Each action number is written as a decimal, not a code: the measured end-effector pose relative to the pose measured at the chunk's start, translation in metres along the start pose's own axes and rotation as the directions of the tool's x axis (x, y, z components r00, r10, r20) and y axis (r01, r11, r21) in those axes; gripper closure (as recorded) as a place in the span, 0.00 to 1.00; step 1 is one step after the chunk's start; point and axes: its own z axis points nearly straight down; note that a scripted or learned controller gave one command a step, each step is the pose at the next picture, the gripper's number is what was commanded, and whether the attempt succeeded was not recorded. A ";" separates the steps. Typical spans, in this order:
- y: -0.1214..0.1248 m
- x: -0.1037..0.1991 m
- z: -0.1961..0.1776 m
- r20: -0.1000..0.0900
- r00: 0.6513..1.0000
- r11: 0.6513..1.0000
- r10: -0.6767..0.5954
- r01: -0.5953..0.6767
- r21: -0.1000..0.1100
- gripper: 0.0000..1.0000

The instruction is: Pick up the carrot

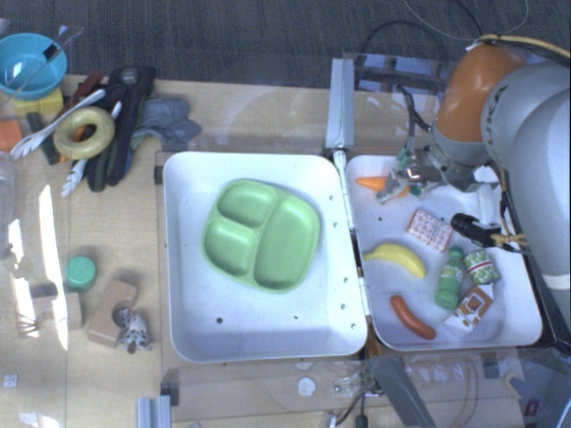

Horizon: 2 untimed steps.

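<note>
Starting nearest, a red sausage (pixel 412 317), a yellow plastic banana (pixel 398 258) and small packets are seen lying in the right white bin (pixel 526 333); farther back, the small orange carrot (pixel 372 184) lies at its far-left corner, just beside the gripper (pixel 397 183), presumably lowered for grasping.

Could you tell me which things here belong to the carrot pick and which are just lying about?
Belongs to the job:
carrot
gripper
right bin

Just lying about:
banana
sausage
green bottle
green divided plate
left bin
</note>
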 end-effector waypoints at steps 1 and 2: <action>0.009 0.051 -0.091 -0.010 0.972 0.972 0.234 -0.234 -0.011 1.00; 0.009 0.051 -0.090 -0.010 0.972 0.972 0.234 -0.234 -0.012 0.00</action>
